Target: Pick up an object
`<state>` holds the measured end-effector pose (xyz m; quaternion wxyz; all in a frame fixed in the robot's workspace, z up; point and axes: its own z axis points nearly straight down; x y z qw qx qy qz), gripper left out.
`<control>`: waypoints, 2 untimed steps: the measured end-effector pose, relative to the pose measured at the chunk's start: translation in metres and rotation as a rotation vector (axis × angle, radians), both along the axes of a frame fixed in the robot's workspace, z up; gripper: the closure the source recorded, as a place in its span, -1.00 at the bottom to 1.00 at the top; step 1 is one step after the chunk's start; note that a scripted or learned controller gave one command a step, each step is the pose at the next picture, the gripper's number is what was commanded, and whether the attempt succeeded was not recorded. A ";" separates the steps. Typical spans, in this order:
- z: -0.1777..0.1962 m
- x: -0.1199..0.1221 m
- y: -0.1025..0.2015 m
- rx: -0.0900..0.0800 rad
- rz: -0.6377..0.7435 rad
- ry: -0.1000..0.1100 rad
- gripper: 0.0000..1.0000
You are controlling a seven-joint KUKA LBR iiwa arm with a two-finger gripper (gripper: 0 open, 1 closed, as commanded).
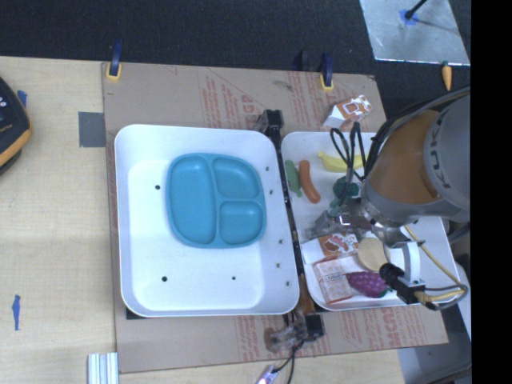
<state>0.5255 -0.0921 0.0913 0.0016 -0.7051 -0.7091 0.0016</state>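
1. Right bin (448,230) holds all my candidate picks in 1 cluttered heap: green pepper (292,178) and orange carrot (309,181) at 9 o'clock, purple grape bunch (366,283) and snack packet (330,282) at 6.
2. Left bin (144,214) holds a blue divided plate (216,198) at center, prob. a drop spot.
3. My arm comes in from 3 o'clock, wrist bent down over the right bin; pincer (346,214) sits low among the items. Can't tell its state, nothing visibly held.

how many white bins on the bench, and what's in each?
2. The left bin holds a blue divided plate. The right bin holds toy food, including an orange carrot and purple grapes; the arm covers part of it, so more may be hidden.
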 end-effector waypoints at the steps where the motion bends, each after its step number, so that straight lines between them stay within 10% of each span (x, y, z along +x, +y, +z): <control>1: 0.000 0.002 -0.003 -0.001 -0.002 -0.003 -1.00; 2: 0.000 0.006 -0.001 -0.001 0.000 -0.004 -1.00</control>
